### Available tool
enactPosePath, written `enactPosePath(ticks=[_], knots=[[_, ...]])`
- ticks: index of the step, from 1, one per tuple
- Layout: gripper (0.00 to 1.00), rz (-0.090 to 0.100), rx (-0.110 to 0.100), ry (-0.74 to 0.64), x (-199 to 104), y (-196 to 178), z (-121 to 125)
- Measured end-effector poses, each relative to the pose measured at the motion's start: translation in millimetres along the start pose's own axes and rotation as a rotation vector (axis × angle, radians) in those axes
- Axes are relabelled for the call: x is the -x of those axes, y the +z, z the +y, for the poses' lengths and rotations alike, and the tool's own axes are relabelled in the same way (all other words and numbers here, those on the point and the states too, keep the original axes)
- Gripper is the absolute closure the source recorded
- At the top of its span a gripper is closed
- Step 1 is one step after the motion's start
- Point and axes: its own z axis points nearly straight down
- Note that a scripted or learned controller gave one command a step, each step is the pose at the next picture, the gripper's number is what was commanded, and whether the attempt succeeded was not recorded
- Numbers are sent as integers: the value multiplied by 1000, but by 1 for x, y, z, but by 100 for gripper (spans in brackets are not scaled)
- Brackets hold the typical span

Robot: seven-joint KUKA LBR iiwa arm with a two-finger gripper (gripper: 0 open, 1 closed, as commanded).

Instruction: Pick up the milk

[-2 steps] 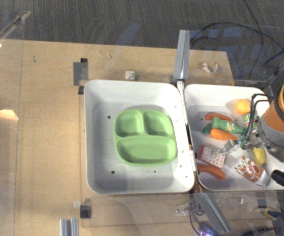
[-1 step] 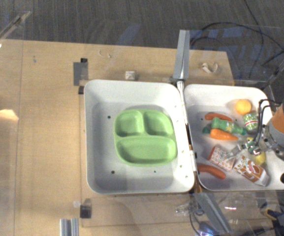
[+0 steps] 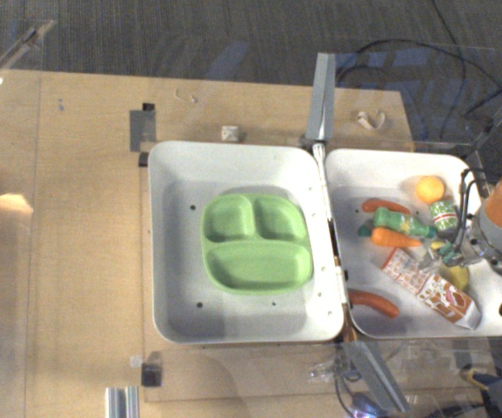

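Note:
The milk [image 3: 428, 286] is a red and white carton lying flat in the right bin [image 3: 355, 177], near its front. My gripper [image 3: 453, 252] reaches in from the right edge, low over the bin. Its tip sits just above the carton's far right part, beside a yellow item [image 3: 457, 276]. Nothing is visibly lifted.
The right bin also holds an orange ball [image 3: 430, 188], a green can [image 3: 443, 215], a carrot [image 3: 396, 239], a sausage [image 3: 386, 205] and another sausage [image 3: 373, 302] at the front. A green divided plate [image 3: 257, 242] lies in the left bin [image 3: 168, 233]. A metal post [image 3: 322, 94] stands between the bins at the back.

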Motion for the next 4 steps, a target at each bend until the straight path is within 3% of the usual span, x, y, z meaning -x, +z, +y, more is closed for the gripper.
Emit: enactPosePath(ticks=[1, 2, 3, 4], knots=[[100, -13, -4, -404, -48, 11, 11], [100, -10, -2, 85, -84, 11, 19], [100, 8, -34, 222, -29, -100, 21], [0, 9, -35, 222, -29, -100, 21]])
